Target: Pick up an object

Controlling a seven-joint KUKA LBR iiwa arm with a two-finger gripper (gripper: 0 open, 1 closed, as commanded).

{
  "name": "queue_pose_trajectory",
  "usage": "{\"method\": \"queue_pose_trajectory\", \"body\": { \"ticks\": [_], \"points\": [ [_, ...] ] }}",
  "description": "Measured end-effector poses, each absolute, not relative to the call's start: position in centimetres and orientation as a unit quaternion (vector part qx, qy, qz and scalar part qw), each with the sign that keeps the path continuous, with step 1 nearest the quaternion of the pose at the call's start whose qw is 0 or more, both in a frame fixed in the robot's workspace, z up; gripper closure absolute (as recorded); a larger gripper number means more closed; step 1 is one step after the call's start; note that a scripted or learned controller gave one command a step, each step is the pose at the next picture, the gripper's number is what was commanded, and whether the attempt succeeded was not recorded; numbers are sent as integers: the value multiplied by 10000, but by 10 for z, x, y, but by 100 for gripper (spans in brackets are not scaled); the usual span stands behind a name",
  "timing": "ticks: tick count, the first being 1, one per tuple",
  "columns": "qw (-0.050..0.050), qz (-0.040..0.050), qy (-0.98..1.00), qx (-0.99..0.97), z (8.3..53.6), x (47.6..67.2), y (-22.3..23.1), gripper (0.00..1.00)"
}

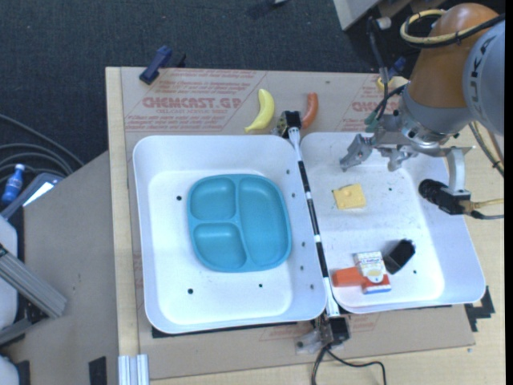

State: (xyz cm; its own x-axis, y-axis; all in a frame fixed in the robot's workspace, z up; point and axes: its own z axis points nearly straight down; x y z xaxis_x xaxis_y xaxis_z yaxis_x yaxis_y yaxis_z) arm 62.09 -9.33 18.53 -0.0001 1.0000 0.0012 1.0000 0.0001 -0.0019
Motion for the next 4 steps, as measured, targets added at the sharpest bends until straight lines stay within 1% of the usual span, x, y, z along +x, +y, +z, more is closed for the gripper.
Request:
{"method": "queue_pose_trajectory", "body": {
  "ticks": [1, 2, 3, 4],
  "points": [
    [7, 3, -7073, -7069, 84, 660, -92, 0],
    [-10, -3, -7069, -7073, 85, 667, -130, 0],
    [12, 3, -7075, -7067, 85, 667, -92, 0],
    [10, 7, -7068, -7074, 84, 604, -116, 0]
  ]
}}
